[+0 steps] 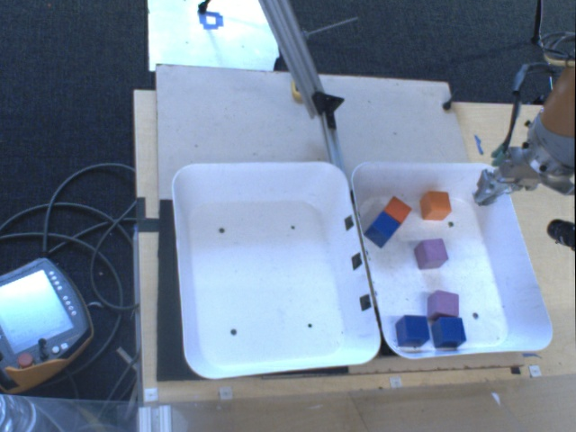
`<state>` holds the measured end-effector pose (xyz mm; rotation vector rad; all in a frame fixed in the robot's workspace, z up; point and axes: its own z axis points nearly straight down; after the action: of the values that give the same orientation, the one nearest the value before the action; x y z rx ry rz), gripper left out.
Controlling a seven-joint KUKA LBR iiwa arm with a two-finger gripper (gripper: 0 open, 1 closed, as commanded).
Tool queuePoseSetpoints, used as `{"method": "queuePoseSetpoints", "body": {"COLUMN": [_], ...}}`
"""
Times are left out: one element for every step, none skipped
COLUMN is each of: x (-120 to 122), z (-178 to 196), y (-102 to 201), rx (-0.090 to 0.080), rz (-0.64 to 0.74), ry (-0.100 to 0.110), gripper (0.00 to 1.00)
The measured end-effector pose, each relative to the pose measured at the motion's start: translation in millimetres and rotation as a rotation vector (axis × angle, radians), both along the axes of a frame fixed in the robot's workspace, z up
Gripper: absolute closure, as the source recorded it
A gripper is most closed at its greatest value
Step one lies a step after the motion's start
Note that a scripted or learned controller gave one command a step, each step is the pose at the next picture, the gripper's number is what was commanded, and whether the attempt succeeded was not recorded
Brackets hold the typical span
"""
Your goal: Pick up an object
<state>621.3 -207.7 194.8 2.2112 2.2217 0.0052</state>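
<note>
The right bin [531, 282] holds several blocks. An orange block [436, 205] lies near its back, and an orange-and-blue pair [388, 221] sits to its left. A purple block [431, 253] rests mid-bin. Near the front, another purple block [443, 304] stands behind two blue blocks [413, 330] [448, 332]. My gripper [490, 189] hangs at the bin's back right rim, to the right of the orange block and apart from it. I see no block at its tip.
The left bin [193, 241] stands beside the right one. A grey pole [292, 43] slants down from the top to the gap between the bins. Cables and a teach pendant [36, 318] lie on the floor at left.
</note>
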Motion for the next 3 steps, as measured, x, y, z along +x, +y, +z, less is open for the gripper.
{"method": "queuePoseSetpoints", "body": {"x": [1.3, -13.5, -26.6], "z": [26.8, 39.1, 49.7], "y": [-0.4, 54.2, 107.9], "rx": [0.001, 0.004, 0.005], "rz": [0.000, 0.005, 0.006], "ry": [0.002, 0.005, 0.006], "gripper": [1.00, 1.00, 1.00]}}
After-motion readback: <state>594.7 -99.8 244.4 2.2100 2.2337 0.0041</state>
